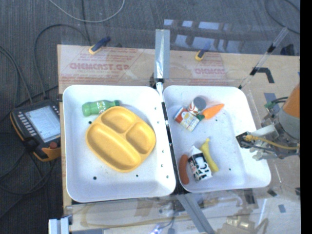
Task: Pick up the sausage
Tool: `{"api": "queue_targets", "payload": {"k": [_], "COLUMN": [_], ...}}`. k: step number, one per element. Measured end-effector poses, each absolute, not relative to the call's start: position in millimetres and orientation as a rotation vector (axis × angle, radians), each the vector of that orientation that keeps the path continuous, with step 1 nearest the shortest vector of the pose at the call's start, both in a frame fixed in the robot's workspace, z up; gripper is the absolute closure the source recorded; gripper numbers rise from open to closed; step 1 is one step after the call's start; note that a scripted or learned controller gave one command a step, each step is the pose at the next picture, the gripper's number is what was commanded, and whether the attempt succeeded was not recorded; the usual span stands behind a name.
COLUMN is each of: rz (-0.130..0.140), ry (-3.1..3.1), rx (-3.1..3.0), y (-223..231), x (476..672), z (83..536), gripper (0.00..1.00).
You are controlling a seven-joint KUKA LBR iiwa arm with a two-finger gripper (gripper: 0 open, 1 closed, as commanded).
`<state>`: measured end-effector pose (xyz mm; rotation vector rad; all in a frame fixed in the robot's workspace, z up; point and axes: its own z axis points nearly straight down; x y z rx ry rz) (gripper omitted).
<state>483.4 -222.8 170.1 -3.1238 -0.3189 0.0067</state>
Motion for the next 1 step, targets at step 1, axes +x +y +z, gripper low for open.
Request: {"api": "queue_targets", "payload": {"k": [1], "rz": [0.007], "ry": [-0.323], "rx": [-3.124], "y": [-223.2], "x": [483.3], "z": [200.8], "gripper": [1.00]}}
